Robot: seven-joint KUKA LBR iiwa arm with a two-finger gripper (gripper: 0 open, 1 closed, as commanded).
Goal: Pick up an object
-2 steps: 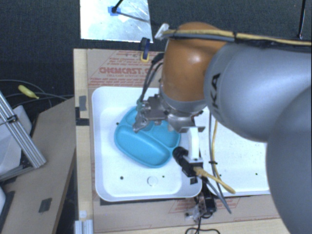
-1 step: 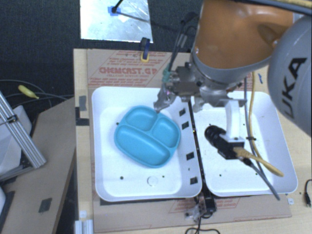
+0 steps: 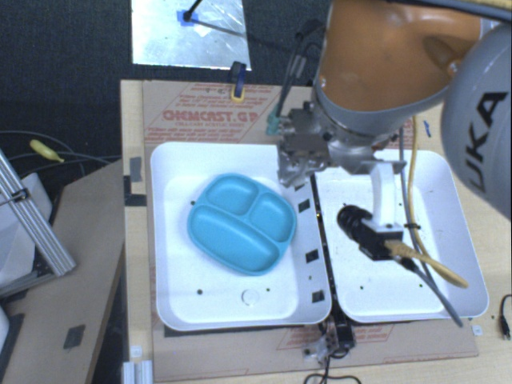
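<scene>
Camera view: the blue divided plate (image 3: 242, 222) lies flat in the middle of the left bin (image 3: 206, 298), with its three compartments facing up. Its long compartment is on the 7 o'clock side and the two smaller ones are on the 1 o'clock side.

The pincer (image 3: 294, 166) hangs at the bin's 1 o'clock corner, over the rims where the left bin meets the right bin (image 3: 384, 298). From the pincer the plate lies at about 8 o'clock. The plate's nearest edge is just beside the pincer's lower end, and I cannot tell whether they touch.

The pincer's metal body hides its tips, so I cannot tell whether it is spread or pressed together. The plate rests on the bin floor.

Both bins sit on a cardboard sheet (image 3: 200, 114) with red print, which lies on the tabletop (image 3: 88, 238).
</scene>
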